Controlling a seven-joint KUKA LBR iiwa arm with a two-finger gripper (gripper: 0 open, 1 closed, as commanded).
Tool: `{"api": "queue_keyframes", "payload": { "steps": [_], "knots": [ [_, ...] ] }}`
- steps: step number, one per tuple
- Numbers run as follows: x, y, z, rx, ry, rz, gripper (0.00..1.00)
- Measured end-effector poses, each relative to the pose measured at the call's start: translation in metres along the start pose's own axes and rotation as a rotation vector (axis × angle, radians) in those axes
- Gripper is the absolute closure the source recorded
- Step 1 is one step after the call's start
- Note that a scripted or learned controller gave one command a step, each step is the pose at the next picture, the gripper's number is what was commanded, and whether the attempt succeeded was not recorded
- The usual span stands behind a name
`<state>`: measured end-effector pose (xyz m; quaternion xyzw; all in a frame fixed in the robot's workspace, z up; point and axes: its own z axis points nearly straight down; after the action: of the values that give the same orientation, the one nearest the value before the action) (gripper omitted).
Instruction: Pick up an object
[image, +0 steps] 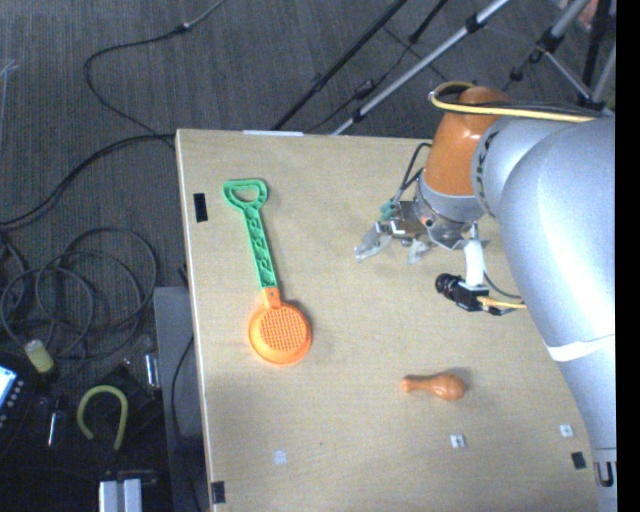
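Note:
A toy sieve lies on the tan board, its green handle (256, 237) pointing away and its round orange head (280, 334) nearer the front. A small orange drumstick-shaped toy (436, 386) lies toward the front right. My gripper (392, 249) hangs over the bare board at the back right, below the orange wrist band (460, 150). Its fingers (369, 247) are spread open with nothing between them. It is well to the right of the sieve and behind the drumstick toy.
The tan board (350, 440) has its left edge near x 190; beyond it are floor cables and a green ring (102, 408). The big grey arm (560, 230) covers the board's right side. A black cable plug (458, 291) hangs by the wrist.

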<state>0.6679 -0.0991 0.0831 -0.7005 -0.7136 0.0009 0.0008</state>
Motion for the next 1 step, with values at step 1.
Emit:
{"api": "queue_keyframes", "payload": {
  "steps": [1],
  "knots": [
    [-0.007, -0.0003, -0.1089, 0.0, -0.003, 0.353, 0.0]
  ]
}}
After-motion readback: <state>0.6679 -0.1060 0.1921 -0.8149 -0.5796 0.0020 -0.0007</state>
